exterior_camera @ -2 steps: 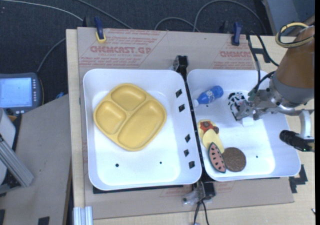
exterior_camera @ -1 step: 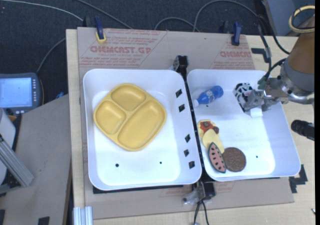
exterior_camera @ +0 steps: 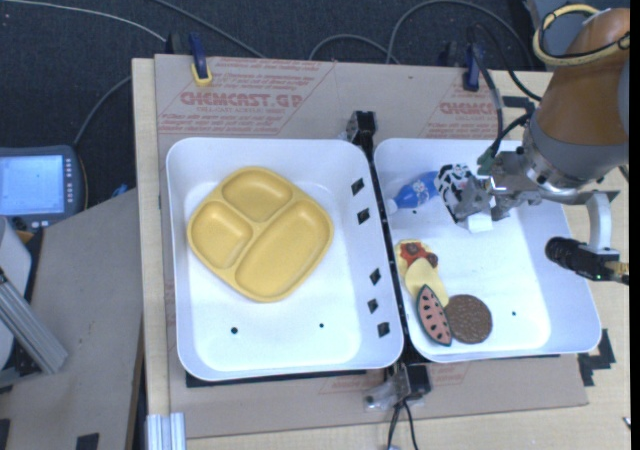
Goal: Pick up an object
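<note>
My gripper [exterior_camera: 472,210] hangs low over the upper middle of the right bin [exterior_camera: 530,288], reaching in from the right. Just left of it lie a blue and white object [exterior_camera: 415,192] and a small black-and-white spotted object [exterior_camera: 455,177]. A small white piece [exterior_camera: 481,224] shows right under the gripper; whether it is held is unclear. Lower in the bin's left part lie a yellow and red toy [exterior_camera: 416,260], a watermelon slice [exterior_camera: 433,315] and a round brown cookie [exterior_camera: 468,318].
A yellow divided plate [exterior_camera: 260,232] lies in the left bin [exterior_camera: 200,328]. A black divider with clips [exterior_camera: 375,238] runs between the bins. The arm's orange band [exterior_camera: 585,88] sits above the right bin's far edge. Cables trail behind the bench.
</note>
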